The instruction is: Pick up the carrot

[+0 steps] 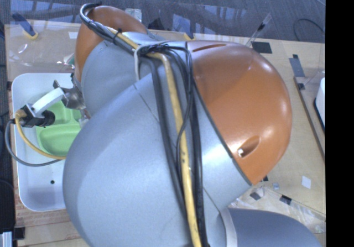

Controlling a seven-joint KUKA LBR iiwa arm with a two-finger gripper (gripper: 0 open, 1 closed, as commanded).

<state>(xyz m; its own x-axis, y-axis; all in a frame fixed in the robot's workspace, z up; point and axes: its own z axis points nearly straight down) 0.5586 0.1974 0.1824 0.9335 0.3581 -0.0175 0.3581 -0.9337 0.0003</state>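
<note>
End effector [74, 98] hangs by one green object [61, 132].

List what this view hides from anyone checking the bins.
- Left bin, camera view: its right part is covered by the arm.
- Green object in that bin: its right side is hidden under the arm, so its shape is unclear.
- Bench: its middle is blocked by the arm.
</note>
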